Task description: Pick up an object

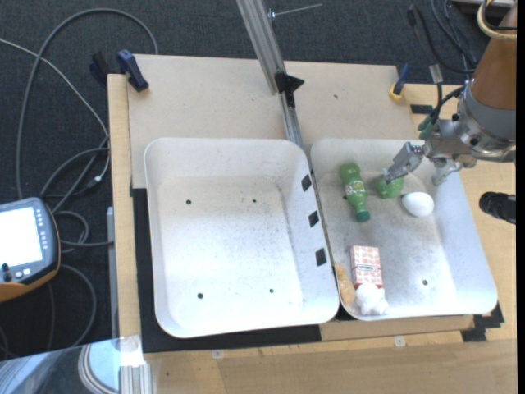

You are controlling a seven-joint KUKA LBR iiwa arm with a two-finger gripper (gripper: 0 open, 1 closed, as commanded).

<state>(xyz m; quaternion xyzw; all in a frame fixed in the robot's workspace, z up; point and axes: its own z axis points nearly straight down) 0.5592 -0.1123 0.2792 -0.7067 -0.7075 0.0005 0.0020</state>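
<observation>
In the right bin (467, 257) lie a green bottle (354, 191), a small green object (391, 188), a white egg-shaped object (418, 204), a pink carton (367, 264) and a white lump (372, 301). My gripper (417, 173) hangs over the bin's far part, just above the small green object and the white egg. Its fingers are open, one finger (402, 163) slanting down toward the small green object. Nothing sits between them.
The left bin (164, 171) stands beside the right one, with a metal pole (261, 31) rising behind the divide. A tan piece (343, 284) lies at the right bin's near left corner. Clamps (131, 68) grip the board's far edge.
</observation>
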